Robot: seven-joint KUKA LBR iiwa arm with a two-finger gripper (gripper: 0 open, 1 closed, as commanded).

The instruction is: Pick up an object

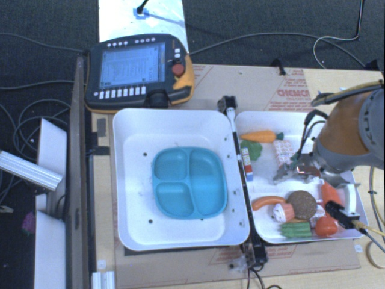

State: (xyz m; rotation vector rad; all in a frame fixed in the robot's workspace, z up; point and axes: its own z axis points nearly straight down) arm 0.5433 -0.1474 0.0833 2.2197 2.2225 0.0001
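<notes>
Two shallow white bins are sitting side by side on the bench. The left bin point(129, 161) is holding a blue divided plate point(189, 182), lying flat in the middle, probably as a place for sorted things. The right bin point(264, 230) is holding a scatter of toy food, loose and near together, so that the arm can reach any piece from above.

The grey arm with its orange band is reaching in from the right and hanging over the right bin. Its gripper point(289, 170) is pointing down toward the bin's middle, just beside a pale speckled block point(283, 152). The jaws are looking slightly parted with nothing between them, though they are small and hard to read.

Likely targets are lying around it: an orange carrot point(258, 136) with a green top near the far wall, a green piece point(252, 151) below it, a brown round patty point(302, 203) nearer the front, an orange sausage point(266, 202) beside that, and a green ridged piece point(296, 229) at the front wall. Nothing is lifted yet.

A teach pendant point(138, 68) is resting beyond the left bin.
</notes>
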